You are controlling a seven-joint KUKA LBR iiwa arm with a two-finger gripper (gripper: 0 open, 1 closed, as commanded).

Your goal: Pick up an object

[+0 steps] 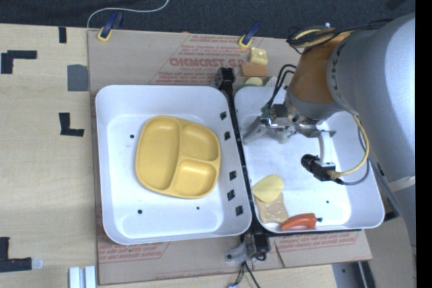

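One hand (273,123), low over the far-left part of the right bin (361,212), well apart from anything worth picking. Released or clenched: impossible to tell from above.

Nearest candidates lie toward the near-left corner of that bin: a yellow piece (268,187), touching a tan piece (273,211) just nearer, with an orange-red piece (299,220) beside them at the near wall.

For a clean try:
- Shift toward that corner and centre over the yellow piece, seemingly the most open of the three.
- Descend straight, keeping off the wall shared with the left bin (115,111).
- Beware of catching two touching pieces at once.

Yellow divided plate (179,156) in the left bin: wide and flat, probably a poor target.

Underside of the hand hidden beneath wrist and cables. Arm cut off at the right.
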